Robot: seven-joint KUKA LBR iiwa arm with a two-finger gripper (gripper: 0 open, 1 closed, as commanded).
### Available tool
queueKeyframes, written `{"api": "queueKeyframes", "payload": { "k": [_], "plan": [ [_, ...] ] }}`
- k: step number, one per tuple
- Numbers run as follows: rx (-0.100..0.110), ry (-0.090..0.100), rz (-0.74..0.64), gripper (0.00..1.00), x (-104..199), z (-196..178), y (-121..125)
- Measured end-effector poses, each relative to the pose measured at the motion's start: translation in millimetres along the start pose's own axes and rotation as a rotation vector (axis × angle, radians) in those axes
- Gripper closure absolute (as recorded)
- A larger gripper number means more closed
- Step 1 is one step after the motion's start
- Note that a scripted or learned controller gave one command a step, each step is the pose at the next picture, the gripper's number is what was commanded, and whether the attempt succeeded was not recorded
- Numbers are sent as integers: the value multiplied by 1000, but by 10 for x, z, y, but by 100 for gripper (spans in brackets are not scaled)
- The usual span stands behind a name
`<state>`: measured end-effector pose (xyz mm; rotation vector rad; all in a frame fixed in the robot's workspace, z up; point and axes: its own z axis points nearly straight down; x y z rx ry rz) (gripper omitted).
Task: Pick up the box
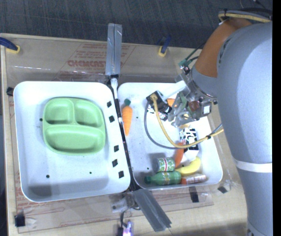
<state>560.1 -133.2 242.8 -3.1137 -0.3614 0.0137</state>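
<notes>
- Camera view, right side of the frame: my grey arm [246,97] reaches in over the right bin [140,146].
- Left bin [27,146], centre-left, holds a green tray [74,125] with open white floor around it.
- My gripper [180,113] hangs near the right bin's upper right; cannot tell its state.
- Box [189,135], black-and-white patterned, lies just below it, by the right wall.
- Carrot [126,118] hugs the divider edge.

Two bins [27,181], one tray [74,126], perhaps two carrots [127,119]
</notes>
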Motion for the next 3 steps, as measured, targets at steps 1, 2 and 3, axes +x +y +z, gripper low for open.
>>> {"api": "queueKeyframes", "payload": {
  "k": [1,2,3],
  "plan": [
    [-6,7,24,100,-283,-447,451],
    [-3,4,15,100,-274,-538,439],
    [-5,3,-2,100,-187,-64,15]
  ]
}}
